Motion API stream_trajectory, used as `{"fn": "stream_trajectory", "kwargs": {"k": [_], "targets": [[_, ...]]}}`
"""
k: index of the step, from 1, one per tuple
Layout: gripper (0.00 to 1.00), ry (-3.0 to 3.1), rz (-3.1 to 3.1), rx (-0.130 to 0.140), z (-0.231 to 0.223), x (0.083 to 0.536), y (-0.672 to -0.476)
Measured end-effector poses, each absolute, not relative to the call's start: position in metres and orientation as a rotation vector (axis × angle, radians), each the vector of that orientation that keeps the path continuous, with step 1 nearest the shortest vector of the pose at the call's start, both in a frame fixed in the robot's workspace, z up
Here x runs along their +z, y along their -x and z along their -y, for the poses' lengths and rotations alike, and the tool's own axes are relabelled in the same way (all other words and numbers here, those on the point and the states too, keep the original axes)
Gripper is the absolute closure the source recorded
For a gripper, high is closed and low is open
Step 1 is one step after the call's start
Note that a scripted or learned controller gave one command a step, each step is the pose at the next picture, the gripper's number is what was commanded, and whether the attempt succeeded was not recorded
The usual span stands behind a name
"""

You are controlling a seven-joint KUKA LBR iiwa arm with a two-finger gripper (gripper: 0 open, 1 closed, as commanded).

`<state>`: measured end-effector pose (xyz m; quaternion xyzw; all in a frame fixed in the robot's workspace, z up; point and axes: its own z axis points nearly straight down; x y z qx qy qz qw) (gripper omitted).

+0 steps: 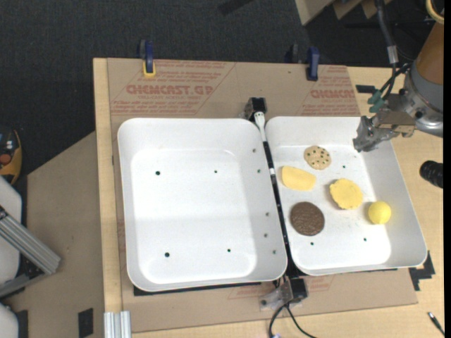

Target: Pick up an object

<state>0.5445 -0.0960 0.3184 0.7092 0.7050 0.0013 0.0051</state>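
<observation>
Nearest the camera in the right bin (405,255) lie a dark brown cookie (307,218) and a small yellow ball (379,213), then two yellow pieces (347,193) and (298,179), then a pale chocolate-chip cookie (318,157); the left bin (137,139) sits beside it. Farthest back, the gripper (366,141) hangs over the right bin's far right edge with nothing between its fingers, though I cannot tell whether they are apart or together. To pick well, it should probably come down square over one well-separated item, the ball or chip cookie, and straddle it before closing.
</observation>
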Motion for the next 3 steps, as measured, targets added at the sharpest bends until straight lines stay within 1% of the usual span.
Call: {"fn": "stream_trajectory", "kwargs": {"k": [1, 2, 3], "targets": [[1.00, -2.221, -2.231, -0.003, 0.036, 0.306, -0.488], [1.00, -2.226, -2.206, 0.000, 0.127, 0.340, -0.479], [1.00, -2.220, -2.209, 0.003, 0.184, 0.387, -0.479]]}}
